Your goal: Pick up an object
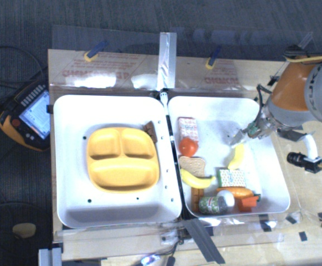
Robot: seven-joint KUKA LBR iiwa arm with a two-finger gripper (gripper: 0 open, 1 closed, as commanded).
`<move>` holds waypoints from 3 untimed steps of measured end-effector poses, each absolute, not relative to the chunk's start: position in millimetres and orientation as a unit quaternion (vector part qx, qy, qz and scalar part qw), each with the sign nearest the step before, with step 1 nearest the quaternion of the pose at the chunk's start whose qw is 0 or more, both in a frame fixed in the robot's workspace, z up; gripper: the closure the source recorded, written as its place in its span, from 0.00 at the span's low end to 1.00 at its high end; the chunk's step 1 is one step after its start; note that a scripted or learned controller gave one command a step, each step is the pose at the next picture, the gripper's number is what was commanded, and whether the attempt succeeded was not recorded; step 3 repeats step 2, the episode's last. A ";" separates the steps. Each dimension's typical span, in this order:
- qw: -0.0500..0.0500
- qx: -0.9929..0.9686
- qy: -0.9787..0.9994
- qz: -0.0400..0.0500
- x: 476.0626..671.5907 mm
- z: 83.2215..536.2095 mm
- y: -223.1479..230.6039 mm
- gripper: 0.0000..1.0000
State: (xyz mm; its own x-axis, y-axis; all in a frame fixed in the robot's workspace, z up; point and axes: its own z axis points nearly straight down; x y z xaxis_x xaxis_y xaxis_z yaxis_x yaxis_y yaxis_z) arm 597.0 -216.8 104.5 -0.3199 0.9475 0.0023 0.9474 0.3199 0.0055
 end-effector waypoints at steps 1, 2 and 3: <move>0.000 0.569 0.822 0.000 605.5 193.5 -165.7 1.00; 0.000 0.567 0.824 0.000 586.7 248.8 -102.2 1.00; 0.000 0.567 0.824 0.000 586.7 248.8 -102.2 1.00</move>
